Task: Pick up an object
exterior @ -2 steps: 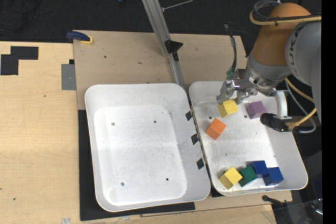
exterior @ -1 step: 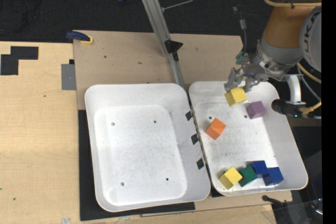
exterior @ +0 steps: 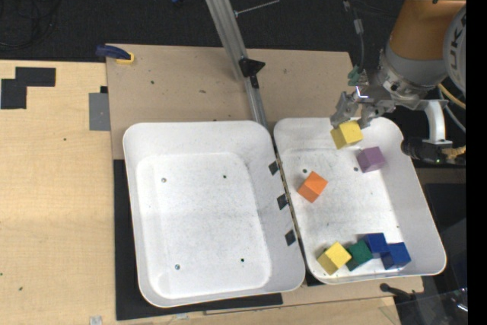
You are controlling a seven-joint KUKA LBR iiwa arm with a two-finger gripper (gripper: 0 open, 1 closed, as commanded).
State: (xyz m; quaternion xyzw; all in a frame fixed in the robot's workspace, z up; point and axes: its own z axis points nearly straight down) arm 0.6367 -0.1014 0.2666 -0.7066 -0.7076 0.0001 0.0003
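Right bin (exterior: 426, 209) contents: yellow cube (exterior: 348, 134) near far edge, just under the gripper (exterior: 352, 112); purple cube (exterior: 371, 158) beside it; orange cube (exterior: 312, 186) near left edge; yellow cube (exterior: 333, 258), green block (exterior: 359, 253) and blue blocks (exterior: 386, 250) clustered along near edge.

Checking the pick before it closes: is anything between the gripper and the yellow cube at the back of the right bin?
Nothing visible. The gripper sits right over that yellow cube, at its top. The purple cube lies apart, nearer the camera; the orange cube is farther off.
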